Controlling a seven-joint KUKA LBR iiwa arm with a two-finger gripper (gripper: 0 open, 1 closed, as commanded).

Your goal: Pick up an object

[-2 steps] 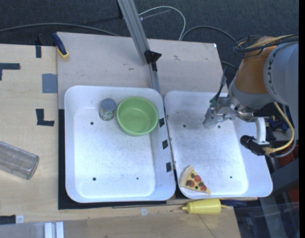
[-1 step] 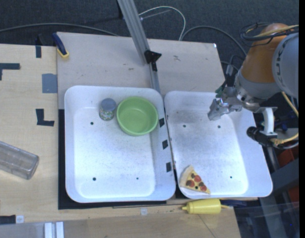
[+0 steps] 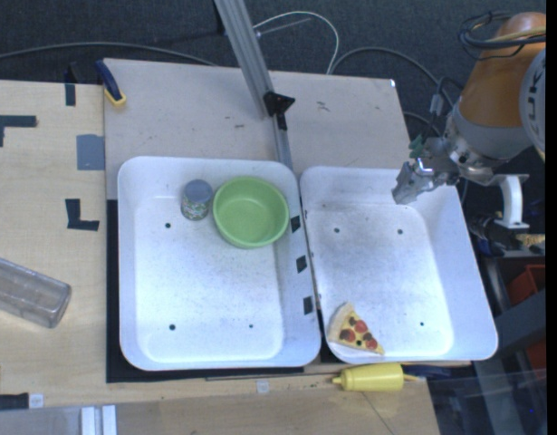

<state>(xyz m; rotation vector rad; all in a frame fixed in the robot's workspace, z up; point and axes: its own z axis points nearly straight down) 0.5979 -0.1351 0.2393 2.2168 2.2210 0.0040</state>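
A green bowl (image 3: 251, 211) sits at the back of the left bin (image 3: 147, 333), with a small grey can (image 3: 196, 199) touching its left side. A toy pizza slice (image 3: 354, 328) lies at the front left corner of the right bin (image 3: 459, 315). My gripper (image 3: 410, 185) hangs over the back right part of the right bin, far from the pizza slice and the bowl. Nothing shows between its fingertips.
A yellow mustard bottle (image 3: 372, 378) lies on the bench just in front of the right bin. A clear plastic container (image 3: 24, 290) lies at the far left. A grey metal pole (image 3: 251, 53) slants down to the gap between the bins.
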